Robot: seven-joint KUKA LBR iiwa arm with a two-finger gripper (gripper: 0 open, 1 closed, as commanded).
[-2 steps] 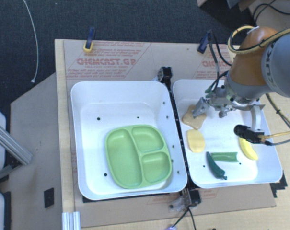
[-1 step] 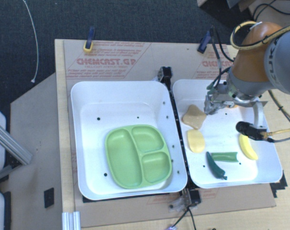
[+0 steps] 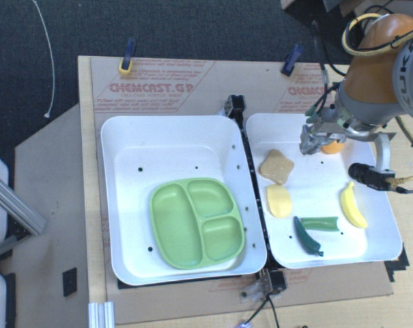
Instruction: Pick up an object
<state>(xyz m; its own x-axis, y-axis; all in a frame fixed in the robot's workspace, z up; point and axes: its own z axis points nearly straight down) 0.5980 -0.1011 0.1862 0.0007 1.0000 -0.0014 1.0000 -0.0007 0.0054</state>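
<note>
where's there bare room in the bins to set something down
Left bin: bare floor behind and left of the green tray. Right bin: a patch between the yellow block and banana. Crowded around the gripper and tan piece.

We see two white bins [image 3: 124, 183], a pale green divided plate [image 3: 196, 222], a tan bread piece [image 3: 276, 166], a yellow banana [image 3: 353, 207], a dark green pepper [image 3: 312, 229], and red-lettered cardboard [image 3: 158, 84].
</note>
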